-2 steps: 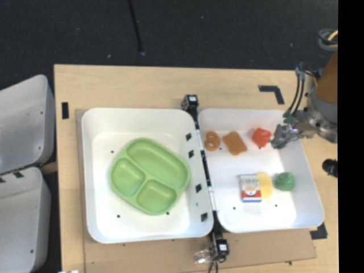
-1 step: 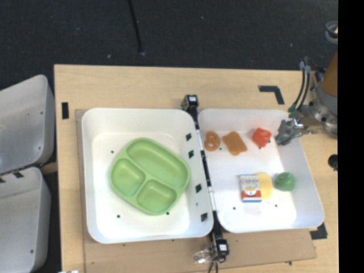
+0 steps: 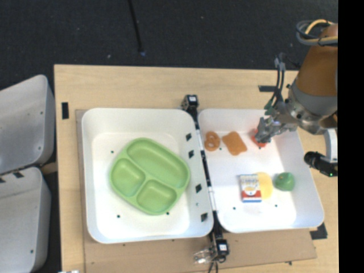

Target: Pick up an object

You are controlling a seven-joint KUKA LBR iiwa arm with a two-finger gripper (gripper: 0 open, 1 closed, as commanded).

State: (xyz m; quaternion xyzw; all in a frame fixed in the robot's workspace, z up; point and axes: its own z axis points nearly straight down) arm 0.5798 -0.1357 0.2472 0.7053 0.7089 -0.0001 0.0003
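My gripper (image 3: 263, 136) hangs low over the far part of the right bin (image 3: 301, 209), and a small red object (image 3: 261, 144) peeks out just under its tip. Whether that object is between the fingers is hidden. To its left lie an orange-brown slab (image 3: 234, 143) and a small pretzel-like ring (image 3: 211, 141). Nearer the front sit a small white and red box (image 3: 249, 187), a yellow object (image 3: 265, 183) touching it, and a green round object (image 3: 284, 181).
The left bin (image 3: 94, 209) holds a green divided plate (image 3: 149, 175). A black-clipped divider (image 3: 200, 164) runs between the two bins. The arm's orange band (image 3: 318, 73) comes in from the right above the right bin's far corner.
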